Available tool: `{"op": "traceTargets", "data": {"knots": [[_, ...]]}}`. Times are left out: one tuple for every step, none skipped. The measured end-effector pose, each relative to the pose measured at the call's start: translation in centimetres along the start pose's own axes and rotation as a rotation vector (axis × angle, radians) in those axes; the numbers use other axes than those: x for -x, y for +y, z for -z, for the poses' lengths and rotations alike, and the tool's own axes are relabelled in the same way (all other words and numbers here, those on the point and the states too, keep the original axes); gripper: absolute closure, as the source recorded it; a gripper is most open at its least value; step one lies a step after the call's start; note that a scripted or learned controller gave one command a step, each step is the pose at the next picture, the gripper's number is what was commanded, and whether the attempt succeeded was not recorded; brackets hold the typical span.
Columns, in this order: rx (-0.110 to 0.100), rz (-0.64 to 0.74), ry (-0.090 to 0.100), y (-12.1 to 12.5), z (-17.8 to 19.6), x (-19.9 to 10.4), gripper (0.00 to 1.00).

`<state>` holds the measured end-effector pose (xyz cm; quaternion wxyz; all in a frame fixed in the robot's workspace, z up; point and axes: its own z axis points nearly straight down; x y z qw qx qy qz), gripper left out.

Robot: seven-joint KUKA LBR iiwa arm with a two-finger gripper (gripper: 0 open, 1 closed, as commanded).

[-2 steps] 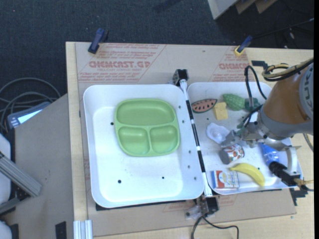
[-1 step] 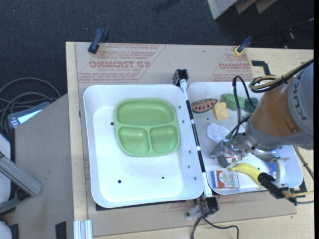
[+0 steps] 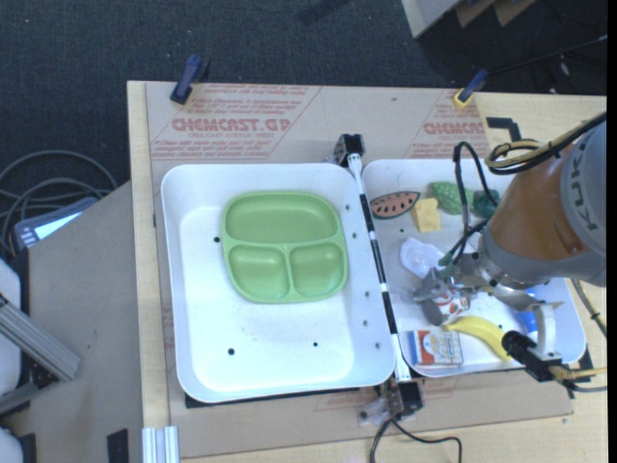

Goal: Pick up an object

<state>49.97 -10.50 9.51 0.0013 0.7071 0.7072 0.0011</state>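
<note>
My gripper (image 3: 436, 290) hangs low over the middle of the right bin (image 3: 569, 343), reaching in from the right. Just under it lies a small red and white object (image 3: 453, 305), partly hidden by the gripper. A pale crumpled white item (image 3: 419, 256) sits just to its upper left. A yellow banana (image 3: 477, 332) lies in front of it, beside a flat printed card (image 3: 433, 347). Toward the back of the bin are a watermelon slice (image 3: 394, 204), a yellow block (image 3: 426, 215) and a green leafy toy (image 3: 448, 196). I see nothing between the fingers.
The left bin (image 3: 193, 355) holds a green divided plate (image 3: 284, 245). A black clamp (image 3: 349, 148) sits at the back where the two bins meet. The arm's orange band (image 3: 535, 210) covers the right bin's far right part.
</note>
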Motion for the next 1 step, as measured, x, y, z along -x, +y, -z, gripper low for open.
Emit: {"op": "traceTargets", "data": {"knots": [[-0.003,0.001,0.001,1.96,8.95,-6.16,1.00]]}}
